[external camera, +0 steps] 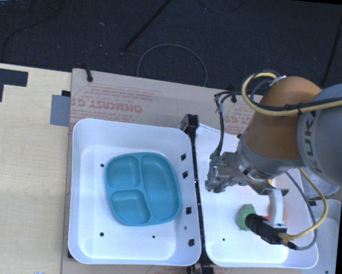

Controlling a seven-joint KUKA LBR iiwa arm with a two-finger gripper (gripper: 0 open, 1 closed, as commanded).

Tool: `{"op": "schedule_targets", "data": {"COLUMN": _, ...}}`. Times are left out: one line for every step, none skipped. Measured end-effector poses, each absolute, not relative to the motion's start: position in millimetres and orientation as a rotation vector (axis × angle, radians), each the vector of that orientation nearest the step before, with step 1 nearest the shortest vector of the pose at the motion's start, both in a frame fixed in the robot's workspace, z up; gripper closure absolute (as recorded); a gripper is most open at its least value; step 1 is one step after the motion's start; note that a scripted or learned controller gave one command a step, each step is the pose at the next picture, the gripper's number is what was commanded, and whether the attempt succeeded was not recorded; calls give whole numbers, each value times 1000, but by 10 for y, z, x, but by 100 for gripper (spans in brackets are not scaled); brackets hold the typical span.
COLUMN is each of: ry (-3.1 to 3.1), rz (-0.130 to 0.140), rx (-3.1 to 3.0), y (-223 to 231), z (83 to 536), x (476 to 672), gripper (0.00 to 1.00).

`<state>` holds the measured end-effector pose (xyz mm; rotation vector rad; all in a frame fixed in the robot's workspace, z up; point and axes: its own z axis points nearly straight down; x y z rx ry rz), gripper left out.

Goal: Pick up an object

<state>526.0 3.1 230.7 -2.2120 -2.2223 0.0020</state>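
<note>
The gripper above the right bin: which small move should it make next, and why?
Probably shift toward the green object and then descend. The gripper sits over the right bin near the divider, with nothing visibly between its fingers, and the green object lies apart from it, nearer the bin's front.

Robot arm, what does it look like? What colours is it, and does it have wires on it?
The arm is big, round and grey, with a shiny orange band above the wrist. A yellowish cable loops over the top, and thin black wires run down beside it. The gripper at the end is dark grey metal. Part of a dark letter marking shows on the grey casing.
</note>
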Motion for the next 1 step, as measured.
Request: {"op": "schedule_targets", "data": {"ry": -2221, "rz": 4, "rx": -2213, "y": 490, "z": 2374, "x": 5019, "gripper": 100}}
